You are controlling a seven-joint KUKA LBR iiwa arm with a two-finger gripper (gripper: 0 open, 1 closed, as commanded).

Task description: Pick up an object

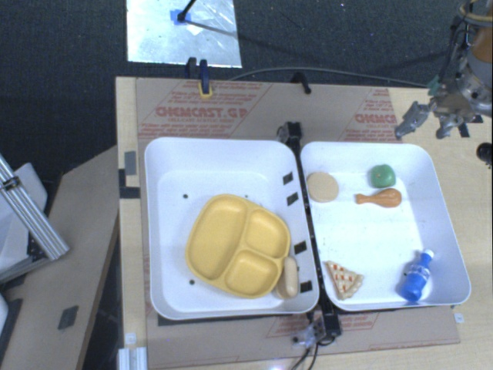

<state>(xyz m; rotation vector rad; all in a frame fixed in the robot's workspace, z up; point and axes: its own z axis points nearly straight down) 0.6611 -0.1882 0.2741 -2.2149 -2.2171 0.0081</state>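
Note:
The right bin (443, 206) holds a round tan cookie (323, 186), a green ball (382, 176), an orange drumstick (379, 199), a toasted wedge (343, 279) and a blue bottle (414, 277). My gripper (431, 124) hangs above the bench just past the right bin's far right corner, apart from every object. Its fingers (408, 119) are spread open with nothing between them. The green ball is the object closest to it.
The left bin (169, 206) carries a yellow divided tray (239, 245) with a pale bread roll (289, 277) beside its right edge. A black divider runs between the two bins. A silver sheet (182, 21) lies on the dark floor beyond the bench.

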